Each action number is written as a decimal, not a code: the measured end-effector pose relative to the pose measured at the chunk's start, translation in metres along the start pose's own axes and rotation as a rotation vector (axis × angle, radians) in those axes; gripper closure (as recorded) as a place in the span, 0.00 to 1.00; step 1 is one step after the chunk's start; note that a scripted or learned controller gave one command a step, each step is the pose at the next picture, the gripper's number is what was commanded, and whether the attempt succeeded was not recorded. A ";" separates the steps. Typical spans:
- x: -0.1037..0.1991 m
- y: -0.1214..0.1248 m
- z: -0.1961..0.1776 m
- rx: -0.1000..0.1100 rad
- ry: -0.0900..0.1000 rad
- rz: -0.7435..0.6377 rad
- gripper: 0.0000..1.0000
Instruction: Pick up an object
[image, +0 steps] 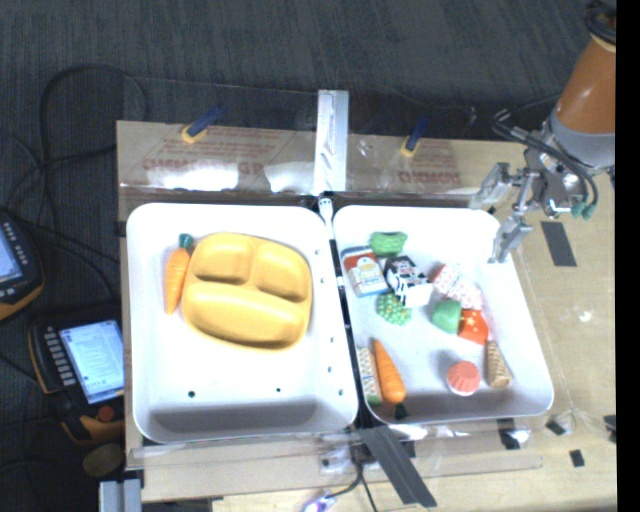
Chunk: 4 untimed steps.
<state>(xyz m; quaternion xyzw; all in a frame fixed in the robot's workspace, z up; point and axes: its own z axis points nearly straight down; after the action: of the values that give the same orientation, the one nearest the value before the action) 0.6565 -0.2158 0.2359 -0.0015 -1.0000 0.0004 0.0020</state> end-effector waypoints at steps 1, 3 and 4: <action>0.016 0.015 0.144 0.001 -0.001 -0.072 0.00; 0.155 0.076 0.147 0.004 -0.016 -0.028 0.00; 0.071 0.090 0.147 0.003 -0.015 -0.004 0.00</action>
<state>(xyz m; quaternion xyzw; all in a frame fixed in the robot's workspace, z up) 0.5849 -0.1261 0.0887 0.0004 -1.0000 0.0017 -0.0053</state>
